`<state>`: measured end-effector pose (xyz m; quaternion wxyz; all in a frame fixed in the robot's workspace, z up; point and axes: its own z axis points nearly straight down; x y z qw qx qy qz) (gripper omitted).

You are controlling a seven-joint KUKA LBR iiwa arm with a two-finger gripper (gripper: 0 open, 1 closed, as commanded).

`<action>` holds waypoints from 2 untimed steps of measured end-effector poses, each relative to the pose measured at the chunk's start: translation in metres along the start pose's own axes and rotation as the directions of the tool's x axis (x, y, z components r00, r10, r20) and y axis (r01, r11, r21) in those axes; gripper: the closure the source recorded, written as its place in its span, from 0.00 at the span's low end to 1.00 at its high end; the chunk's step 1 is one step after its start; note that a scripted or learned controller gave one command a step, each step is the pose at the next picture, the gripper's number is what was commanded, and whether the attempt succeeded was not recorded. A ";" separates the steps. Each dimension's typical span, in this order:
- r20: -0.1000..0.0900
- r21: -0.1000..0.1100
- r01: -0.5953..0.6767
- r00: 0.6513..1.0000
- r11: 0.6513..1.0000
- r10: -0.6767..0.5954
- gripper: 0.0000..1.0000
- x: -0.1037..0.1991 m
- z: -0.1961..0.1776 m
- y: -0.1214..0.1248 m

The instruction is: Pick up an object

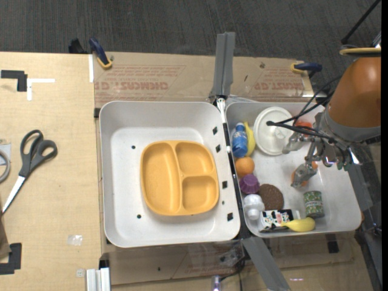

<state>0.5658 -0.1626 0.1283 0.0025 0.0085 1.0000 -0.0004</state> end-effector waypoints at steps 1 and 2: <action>-0.003 -0.001 0.028 1.000 1.000 -0.028 0.00 0.050 0.036 -0.037; -0.003 -0.001 -0.093 0.996 0.996 0.093 0.00 0.066 0.036 -0.012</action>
